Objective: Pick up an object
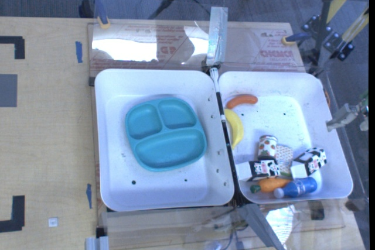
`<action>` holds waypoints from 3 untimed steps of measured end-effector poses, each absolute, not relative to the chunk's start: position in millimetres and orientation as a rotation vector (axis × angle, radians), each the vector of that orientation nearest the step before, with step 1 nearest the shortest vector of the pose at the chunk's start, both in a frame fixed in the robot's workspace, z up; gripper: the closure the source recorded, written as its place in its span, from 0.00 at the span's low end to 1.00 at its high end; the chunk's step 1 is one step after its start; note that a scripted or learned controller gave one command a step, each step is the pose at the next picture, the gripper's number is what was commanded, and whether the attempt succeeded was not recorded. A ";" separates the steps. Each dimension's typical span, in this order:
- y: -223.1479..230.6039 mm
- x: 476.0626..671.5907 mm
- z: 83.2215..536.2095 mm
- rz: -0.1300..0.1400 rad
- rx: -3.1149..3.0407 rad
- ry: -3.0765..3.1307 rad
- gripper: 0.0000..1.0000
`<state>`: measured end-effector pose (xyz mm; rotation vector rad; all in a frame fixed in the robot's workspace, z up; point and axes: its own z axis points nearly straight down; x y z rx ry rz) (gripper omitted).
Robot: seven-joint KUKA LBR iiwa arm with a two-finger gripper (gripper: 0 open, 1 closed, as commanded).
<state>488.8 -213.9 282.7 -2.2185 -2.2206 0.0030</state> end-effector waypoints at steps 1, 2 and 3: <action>-151.9 504.8 157.7 0.003 -2.083 -2.347 0.00; -100.3 479.5 159.2 0.003 -1.916 -2.482 0.00; -110.3 538.6 88.3 -0.002 -1.532 -2.743 0.00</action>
